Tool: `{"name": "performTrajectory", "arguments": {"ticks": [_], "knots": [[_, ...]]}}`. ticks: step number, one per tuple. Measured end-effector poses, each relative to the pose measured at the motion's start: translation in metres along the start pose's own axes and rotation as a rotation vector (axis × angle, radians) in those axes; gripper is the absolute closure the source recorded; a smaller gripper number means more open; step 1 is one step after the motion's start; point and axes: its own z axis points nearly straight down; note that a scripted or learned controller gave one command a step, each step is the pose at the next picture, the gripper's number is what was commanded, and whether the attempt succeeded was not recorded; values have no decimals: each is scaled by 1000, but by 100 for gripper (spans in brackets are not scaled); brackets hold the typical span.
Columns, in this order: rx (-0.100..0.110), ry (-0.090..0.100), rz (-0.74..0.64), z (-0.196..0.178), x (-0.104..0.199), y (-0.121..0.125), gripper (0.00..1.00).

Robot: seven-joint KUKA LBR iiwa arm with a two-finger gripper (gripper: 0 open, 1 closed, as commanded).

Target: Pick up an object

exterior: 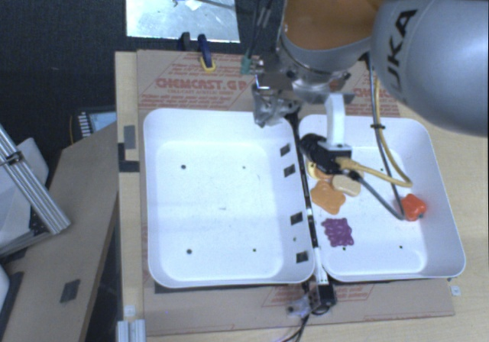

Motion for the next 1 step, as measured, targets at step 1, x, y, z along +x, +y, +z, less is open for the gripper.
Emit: {"name": "performTrajectory", "arguments": {"ticks": [1], "knots": [[-13,4,-1,-114,-28,-49,100]]}}
